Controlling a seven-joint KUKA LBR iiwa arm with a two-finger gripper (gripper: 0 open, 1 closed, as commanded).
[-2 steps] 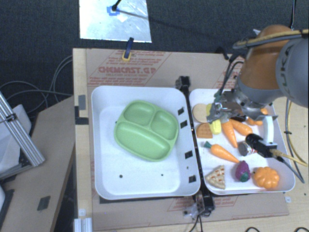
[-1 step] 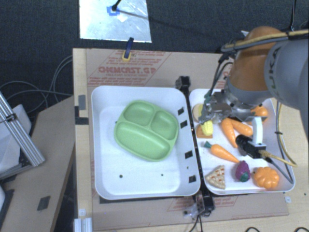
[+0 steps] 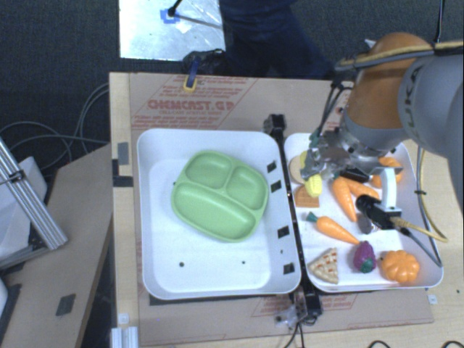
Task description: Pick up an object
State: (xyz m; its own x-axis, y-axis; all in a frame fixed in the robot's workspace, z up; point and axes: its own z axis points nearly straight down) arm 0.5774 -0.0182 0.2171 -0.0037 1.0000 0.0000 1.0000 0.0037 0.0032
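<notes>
two white bins side by side on the counter, cardboard sheet under them. left bin holding a green divided plate, lying flat near the middle, slightly toward the far side.

right bin packed with toy food: yellow piece near the dividing wall, orange carrot just beside it, second carrot lower down pointing toward the divider, pizza slice at the near corner, purple-and-green piece next to it, small orange pumpkin at the near right corner. round tan slice at the far left of that bin, partly covered. white piece and a dark-handled utensil toward the right side.

grey arm in from the right, orange band above the wrist. tool down low over the far left part of the right bin, right above the yellow piece and close to the tan slice. can't tell tool state: fingertips lost in clutter and blur. nothing visibly pinched between them. can't tell either whether touching the yellow piece or just over it.

all toy food sitting inside the right bin.
</notes>
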